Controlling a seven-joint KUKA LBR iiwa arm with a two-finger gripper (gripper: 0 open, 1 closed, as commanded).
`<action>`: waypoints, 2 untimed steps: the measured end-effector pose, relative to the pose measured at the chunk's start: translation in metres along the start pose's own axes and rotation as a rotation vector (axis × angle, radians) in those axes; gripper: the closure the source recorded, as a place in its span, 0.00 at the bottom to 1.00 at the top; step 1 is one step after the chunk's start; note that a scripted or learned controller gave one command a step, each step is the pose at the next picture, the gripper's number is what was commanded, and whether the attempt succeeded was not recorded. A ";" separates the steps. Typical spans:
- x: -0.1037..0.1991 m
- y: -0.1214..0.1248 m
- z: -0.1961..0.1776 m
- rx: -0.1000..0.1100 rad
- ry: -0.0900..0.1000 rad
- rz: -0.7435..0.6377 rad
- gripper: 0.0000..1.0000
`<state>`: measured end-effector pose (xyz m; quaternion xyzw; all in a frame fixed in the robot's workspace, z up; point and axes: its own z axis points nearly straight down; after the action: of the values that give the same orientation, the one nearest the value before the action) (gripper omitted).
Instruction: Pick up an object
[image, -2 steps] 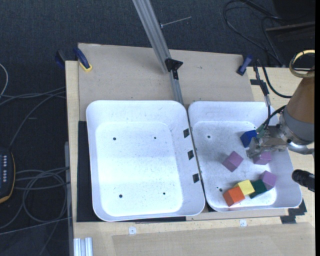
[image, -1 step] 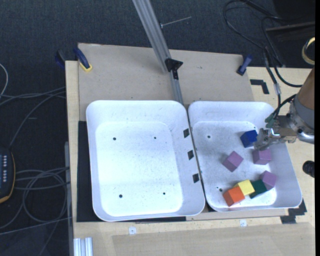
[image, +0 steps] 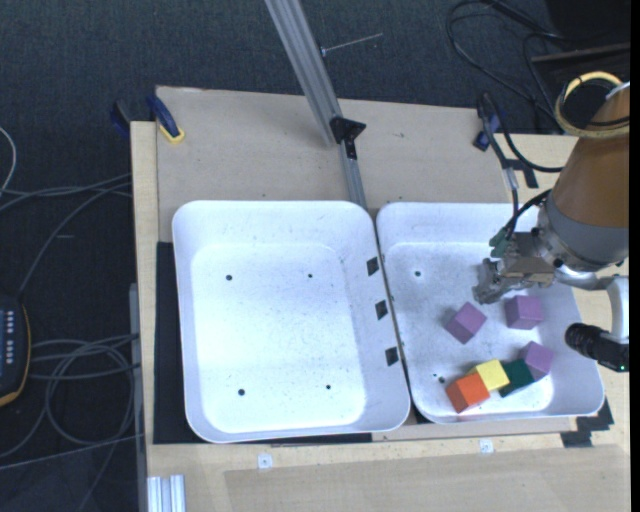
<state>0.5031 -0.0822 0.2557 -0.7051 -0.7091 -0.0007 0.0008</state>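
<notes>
The right bin (image: 420, 250) holds several small blocks. A purple block (image: 465, 322) lies near the middle, a second purple block (image: 524, 311) lies to its right, and a third (image: 538, 357) is nearer the front right. An orange block (image: 466, 392), a yellow block (image: 491, 376) and a green block (image: 517, 374) sit in a row at the front edge. My gripper (image: 500, 285) hangs low over the right bin, just above and between the first two purple blocks. The wrist hides its tips.
The left bin (image: 200, 240) stands beside the right one, and a metal pole (image: 315, 80) slants up from between them. The arm's grey and orange body (image: 595, 190) covers the right bin's far right corner. Cables lie on the floor to the left.
</notes>
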 end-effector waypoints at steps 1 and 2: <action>0.053 0.017 -0.006 -0.002 0.000 -0.002 1.00; 0.100 0.020 -0.003 -0.001 -0.001 0.000 1.00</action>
<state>0.5229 0.0177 0.2590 -0.7049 -0.7093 -0.0008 0.0002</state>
